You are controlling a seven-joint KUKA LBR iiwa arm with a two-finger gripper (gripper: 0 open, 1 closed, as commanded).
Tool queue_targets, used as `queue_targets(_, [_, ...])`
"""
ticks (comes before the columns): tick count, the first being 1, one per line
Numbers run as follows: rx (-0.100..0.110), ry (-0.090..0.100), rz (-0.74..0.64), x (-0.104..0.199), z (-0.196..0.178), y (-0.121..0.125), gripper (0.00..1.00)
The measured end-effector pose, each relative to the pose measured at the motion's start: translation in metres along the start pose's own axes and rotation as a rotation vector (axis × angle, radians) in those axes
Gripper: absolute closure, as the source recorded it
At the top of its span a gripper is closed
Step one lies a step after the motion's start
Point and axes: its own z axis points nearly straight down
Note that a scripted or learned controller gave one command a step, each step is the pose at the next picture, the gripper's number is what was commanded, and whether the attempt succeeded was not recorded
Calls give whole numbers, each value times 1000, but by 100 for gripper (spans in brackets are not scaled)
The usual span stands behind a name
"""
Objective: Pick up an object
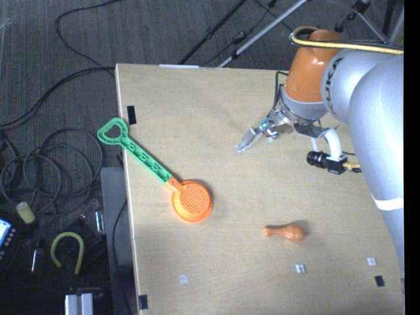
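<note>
Grey arm's metal 2-finger claw hangs over the tan board, fingers slightly parted, holding nothing.
The orange plastic sieve with green handle lies well to the claw's left, nearer the camera; a small orange pear-shaped toy lies apart, below the claw.

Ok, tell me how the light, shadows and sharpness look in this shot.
Camera view: soft, even light on the tan board; faint shadows beside the orange-headed sieve and the small orange drumstick-shaped toy; the gripper is slightly blurred; the floor at left sits dim, with coarse grain overall.
</note>
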Motion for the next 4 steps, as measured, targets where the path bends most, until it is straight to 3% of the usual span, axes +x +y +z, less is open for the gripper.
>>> queue_targets(1, [5,-8,348,-23,9,-11,0])
queue_targets(2, [5,-10,333,-109,17,-45,0])
queue_targets(3, [6,-7,52,-67,18,-28,0])
queue_targets(4, [5,-6,-88,-10,18,-4,0])
